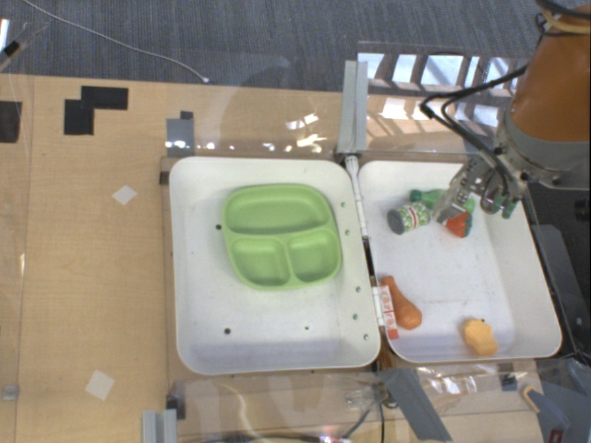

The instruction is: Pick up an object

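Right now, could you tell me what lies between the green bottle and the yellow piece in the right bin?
In the camera view, only bare white bin floor lies between the green bottle and the yellow piece.

Divided tray (280, 234) in left bin (199, 340); right bin (517, 284): bottle (409, 215) far end, carrot (400, 305) & yellow item (480, 337) near end.

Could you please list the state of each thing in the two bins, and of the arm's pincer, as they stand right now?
Green divided plate: flat, upright, in the left bin.
Green bottle: lying on its side in the right bin.
Red piece: resting just below the pincer.
Orange carrot-like piece: lying against the right bin's left wall.
Yellow piece: lying near the front edge.
Pincer: low over the red piece, grasp unclear.
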You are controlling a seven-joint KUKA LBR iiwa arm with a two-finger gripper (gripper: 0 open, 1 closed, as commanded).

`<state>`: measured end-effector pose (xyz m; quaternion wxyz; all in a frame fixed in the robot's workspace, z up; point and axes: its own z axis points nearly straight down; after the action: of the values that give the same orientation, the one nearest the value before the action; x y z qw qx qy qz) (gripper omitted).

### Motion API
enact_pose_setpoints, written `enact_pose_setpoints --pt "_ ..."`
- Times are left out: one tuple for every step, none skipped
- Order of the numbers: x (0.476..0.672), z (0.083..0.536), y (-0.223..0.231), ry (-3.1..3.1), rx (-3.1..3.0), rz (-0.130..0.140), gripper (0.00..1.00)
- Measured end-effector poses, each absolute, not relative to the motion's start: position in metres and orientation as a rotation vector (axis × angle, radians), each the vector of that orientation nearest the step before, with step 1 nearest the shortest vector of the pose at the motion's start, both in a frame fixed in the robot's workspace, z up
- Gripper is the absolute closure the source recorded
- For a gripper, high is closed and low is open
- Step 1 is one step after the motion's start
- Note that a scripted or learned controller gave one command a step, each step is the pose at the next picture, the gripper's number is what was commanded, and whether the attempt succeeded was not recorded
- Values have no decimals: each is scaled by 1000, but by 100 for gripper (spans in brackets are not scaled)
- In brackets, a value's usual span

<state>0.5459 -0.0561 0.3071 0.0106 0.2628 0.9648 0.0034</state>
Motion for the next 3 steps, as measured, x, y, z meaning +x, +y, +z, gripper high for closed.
enact_pose_setpoints --pt "509 144 -93 3128 263 0 100" --pt "541 187 -4 3018 839 8 100" --pt "503 258 -7 3107 376 2 100"
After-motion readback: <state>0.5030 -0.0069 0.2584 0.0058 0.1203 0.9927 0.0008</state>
